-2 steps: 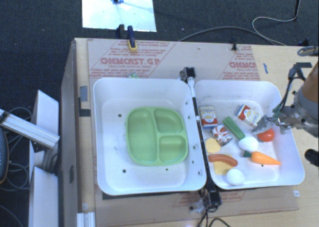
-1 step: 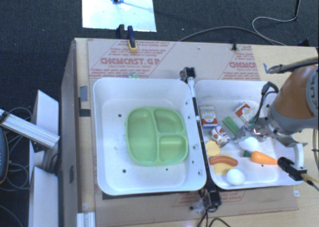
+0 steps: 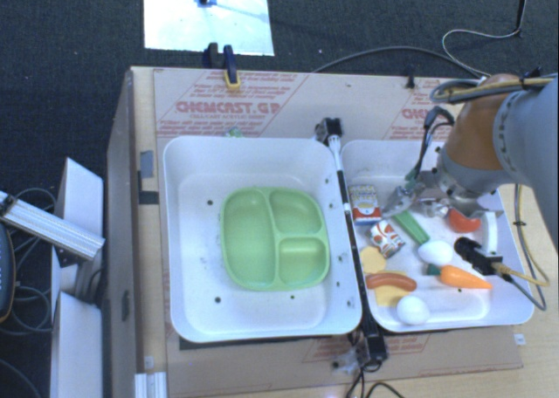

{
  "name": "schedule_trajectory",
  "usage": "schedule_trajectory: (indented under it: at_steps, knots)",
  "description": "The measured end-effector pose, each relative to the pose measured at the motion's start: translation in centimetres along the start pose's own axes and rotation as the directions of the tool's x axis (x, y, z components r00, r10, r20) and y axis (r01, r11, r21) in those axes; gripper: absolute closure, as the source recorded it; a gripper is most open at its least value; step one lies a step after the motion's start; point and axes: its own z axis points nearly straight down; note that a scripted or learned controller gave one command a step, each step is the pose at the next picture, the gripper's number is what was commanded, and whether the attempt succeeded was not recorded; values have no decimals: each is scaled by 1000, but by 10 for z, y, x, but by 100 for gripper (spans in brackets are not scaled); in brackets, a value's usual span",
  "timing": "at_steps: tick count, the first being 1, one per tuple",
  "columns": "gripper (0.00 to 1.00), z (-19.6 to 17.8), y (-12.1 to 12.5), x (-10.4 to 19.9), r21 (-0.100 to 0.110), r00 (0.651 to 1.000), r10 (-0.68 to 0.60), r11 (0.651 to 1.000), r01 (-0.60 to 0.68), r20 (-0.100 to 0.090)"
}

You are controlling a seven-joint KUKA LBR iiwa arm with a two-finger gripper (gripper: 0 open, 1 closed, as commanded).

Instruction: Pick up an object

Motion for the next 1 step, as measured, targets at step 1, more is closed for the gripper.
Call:
schedule_trajectory:
  at_steps: [1]
  knots:
    - [100,-11,1,-1,-2,1000,-1,1000,1,1]
